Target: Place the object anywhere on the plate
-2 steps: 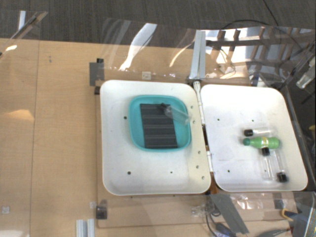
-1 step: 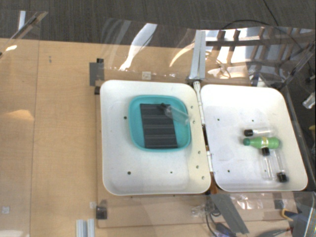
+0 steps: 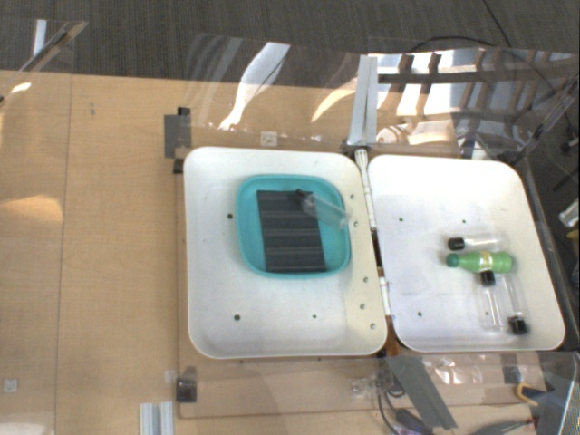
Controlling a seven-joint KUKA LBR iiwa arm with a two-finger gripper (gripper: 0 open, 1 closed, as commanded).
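Clear vial [image 3: 319,209], the task's thing: it lies on its side on the teal plate [image 3: 246,236], toward the plate's far right corner. Its dark capped end rests on the black ribbed mat [image 3: 288,234] that covers the middle of the plate. Its clear body slants right and toward the near side, reaching the plate's teal border. The vial is touching both mat and plate and lies wholly within the plate's outline.

The plate sits in the far half of the left bin [image 3: 272,324], nearer that bin's right wall than its left.

The right bin [image 3: 417,198] touches the left bin along their shared edge. It holds four small items grouped in its right half, well apart from the plate:
- a short clear vial with a black cap [image 3: 471,243], lying crosswise;
- a green bottle [image 3: 480,262] just beside it on the near side, also crosswise;
- a clear tube with a black top [image 3: 489,299], lying lengthwise below the green bottle;
- a second clear tube [image 3: 513,308] just to its right, with its black cap at the near end.

Both bins rest on the tan bench [image 3: 91,243]. A grey metal post [image 3: 365,98] stands beyond the seam between them.

As for my gripper, I cannot tell its state from this view.
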